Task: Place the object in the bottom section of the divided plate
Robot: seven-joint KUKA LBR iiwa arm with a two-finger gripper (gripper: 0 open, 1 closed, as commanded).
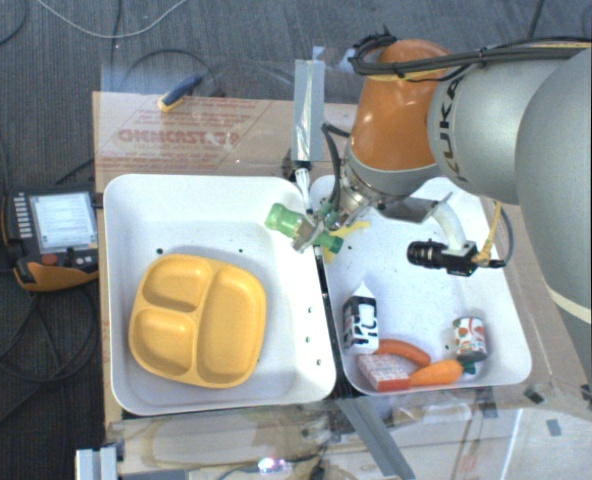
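The claw (321,226) hangs over the rim where the two bins meet, up and to the right of the yellow plate (198,318). A green object (290,222) sits at its tip — whether the claw is clenched on it or merely touching it, I cannot tell. The object juts out toward the plate's bin (176,200), long axis running roughly left-right with a slight downward slant, its rounded end pointing left. It hovers clear of the plate, above and right of it. Well right of the plate lie a carrot (437,373), a can (360,324) and a box (384,371).
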